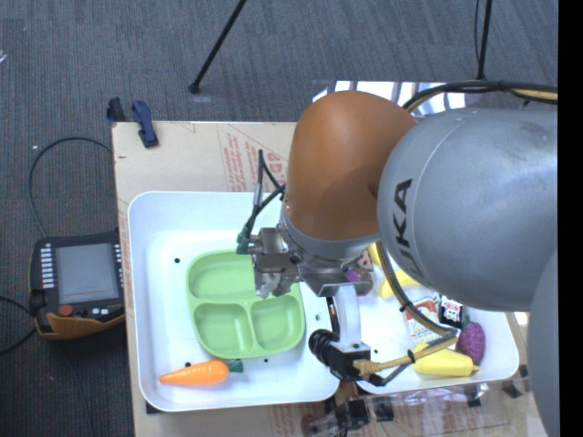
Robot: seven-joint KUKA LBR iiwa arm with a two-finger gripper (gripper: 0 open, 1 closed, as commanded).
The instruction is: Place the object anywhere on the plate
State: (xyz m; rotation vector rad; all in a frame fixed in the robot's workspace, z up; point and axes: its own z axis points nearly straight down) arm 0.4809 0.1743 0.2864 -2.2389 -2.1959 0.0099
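A green plate (pixel 239 312) with three compartments lies in the left white bin (pixel 150 244). An orange toy carrot (pixel 193 373) rests on the bin floor just in front of the plate's near-left corner, outside the plate. My gripper (pixel 271 276) hangs low over the plate's right side, near the divider between the upper and lower right compartments. The big orange wrist band and grey arm (pixel 383 208) hide the space behind it. I see nothing held at the gripper.
The right bin (pixel 510 358) holds a yellow fruit (pixel 444 364), a purple object (pixel 471 341) and a small dark-labelled box (pixel 450 312), partly under the arm. A pendant (pixel 80 280) lies on the floor to the left. A blue clamp (pixel 143 121) sits on the bench's far-left corner.
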